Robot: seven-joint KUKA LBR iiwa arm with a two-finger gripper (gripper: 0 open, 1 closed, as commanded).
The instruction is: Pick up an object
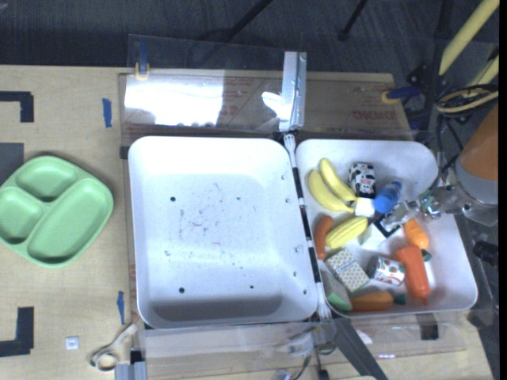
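Gripper: we see the gripper [405, 212] low in the right bin [451, 291], coming from the right edge.
Fingers: we cannot tell how far they are open, or if they hold anything.
Objects: bananas [333, 187], a blue piece [386, 198] and carrots [415, 271] lie in that bin, close around the gripper.
Left bin [214, 212]: beside it, touching.
Green plate [51, 210]: well apart, on the bench.

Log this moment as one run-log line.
gripper: low in right bin, among toys | nearest: blue object, carrot | left bin: unused
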